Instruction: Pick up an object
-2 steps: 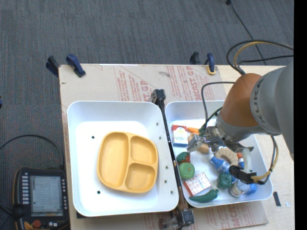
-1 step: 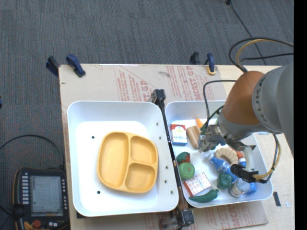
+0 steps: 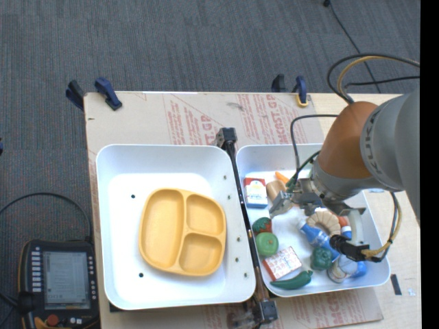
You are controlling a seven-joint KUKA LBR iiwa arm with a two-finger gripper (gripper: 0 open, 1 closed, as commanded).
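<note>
**Reaching into the right bin**

While the arm hangs low over the right bin (image 3: 381,266), its gripper (image 3: 291,199) sits among the clutter; whether the fingers are open, I cannot tell. Just beside them lies a carton (image 3: 256,192), a green ball (image 3: 266,242) nearer me. Next comes closing on one piece.

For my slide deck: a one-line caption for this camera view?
KUKA arm's gripper low over the cluttered right bin; yellow divided plate in the left bin.

Red print on the bench board (image 3: 199,118), upside down, too blurred to read.
</note>
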